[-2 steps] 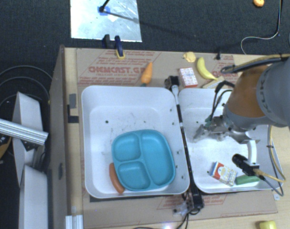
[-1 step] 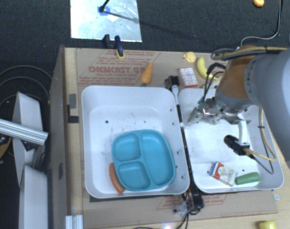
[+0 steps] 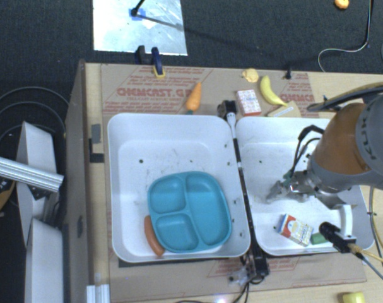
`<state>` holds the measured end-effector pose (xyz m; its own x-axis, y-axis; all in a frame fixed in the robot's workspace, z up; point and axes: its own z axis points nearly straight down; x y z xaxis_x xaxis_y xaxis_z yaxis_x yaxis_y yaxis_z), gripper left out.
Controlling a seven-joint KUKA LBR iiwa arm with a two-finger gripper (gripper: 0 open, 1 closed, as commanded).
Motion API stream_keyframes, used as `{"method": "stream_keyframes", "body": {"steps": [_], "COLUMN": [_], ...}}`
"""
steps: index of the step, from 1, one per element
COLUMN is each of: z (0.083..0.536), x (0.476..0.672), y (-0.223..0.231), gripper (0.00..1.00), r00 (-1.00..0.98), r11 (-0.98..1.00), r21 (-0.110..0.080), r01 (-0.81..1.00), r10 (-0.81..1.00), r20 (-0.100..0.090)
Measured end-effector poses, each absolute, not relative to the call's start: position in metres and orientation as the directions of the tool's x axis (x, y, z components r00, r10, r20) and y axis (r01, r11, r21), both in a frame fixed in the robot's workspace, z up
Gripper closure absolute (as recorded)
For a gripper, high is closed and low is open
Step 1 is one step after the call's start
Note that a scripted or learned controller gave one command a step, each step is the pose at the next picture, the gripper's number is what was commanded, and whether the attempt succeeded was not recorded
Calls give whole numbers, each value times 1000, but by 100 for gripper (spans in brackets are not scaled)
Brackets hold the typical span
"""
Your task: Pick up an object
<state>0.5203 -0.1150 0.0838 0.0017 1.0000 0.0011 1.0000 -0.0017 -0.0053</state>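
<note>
My gripper (image 3: 281,191) hangs low over the middle of the right bin (image 3: 267,144), above the bin's bare white floor, with the grey and orange arm behind it at the right. A small white, red and blue box (image 3: 294,228) lies just below and right of the gripper, near the bin's front wall. A small green piece (image 3: 318,237) rests beside that box. Nothing shows between the gripper's tips.
The left bin (image 3: 125,169) holds a blue divided plate (image 3: 188,210) and an orange sausage (image 3: 153,235) at its front left. Behind the bins on the cardboard lie a carrot (image 3: 192,97), a small printed box (image 3: 248,101) and a banana (image 3: 270,91).
</note>
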Motion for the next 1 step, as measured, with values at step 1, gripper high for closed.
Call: {"method": "stream_keyframes", "body": {"steps": [1], "z": [153], "x": [563], "y": [-182], "gripper": [0], "r00": [1], "r11": [-1], "r21": [9], "r01": [1000], "r10": [1000], "r20": [-5]}}
